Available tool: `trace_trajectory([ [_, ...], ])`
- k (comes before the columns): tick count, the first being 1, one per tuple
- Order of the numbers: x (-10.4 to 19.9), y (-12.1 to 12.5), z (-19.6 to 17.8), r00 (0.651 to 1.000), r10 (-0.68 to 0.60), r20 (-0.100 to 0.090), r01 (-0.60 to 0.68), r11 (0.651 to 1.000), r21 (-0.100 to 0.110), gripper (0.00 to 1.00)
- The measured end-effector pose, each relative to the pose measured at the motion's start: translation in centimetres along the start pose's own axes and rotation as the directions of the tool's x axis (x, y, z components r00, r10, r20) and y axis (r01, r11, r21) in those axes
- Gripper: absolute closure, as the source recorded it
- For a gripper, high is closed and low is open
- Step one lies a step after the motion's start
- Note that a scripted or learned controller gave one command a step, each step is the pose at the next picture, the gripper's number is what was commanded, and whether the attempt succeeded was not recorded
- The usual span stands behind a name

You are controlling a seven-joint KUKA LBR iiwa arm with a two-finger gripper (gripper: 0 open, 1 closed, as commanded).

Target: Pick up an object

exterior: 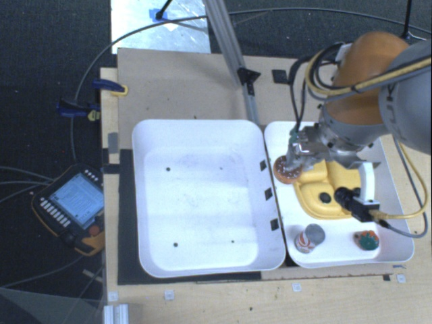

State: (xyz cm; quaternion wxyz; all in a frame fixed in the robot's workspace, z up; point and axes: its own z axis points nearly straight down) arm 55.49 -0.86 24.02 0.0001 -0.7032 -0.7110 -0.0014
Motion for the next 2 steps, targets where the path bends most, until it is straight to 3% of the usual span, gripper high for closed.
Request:
trace_trajectory([
  [2, 10.9, 1.7, -0.7, 1.0, 0.0, 0.0, 0.0, 1.0, -0.001, 1.0],
])
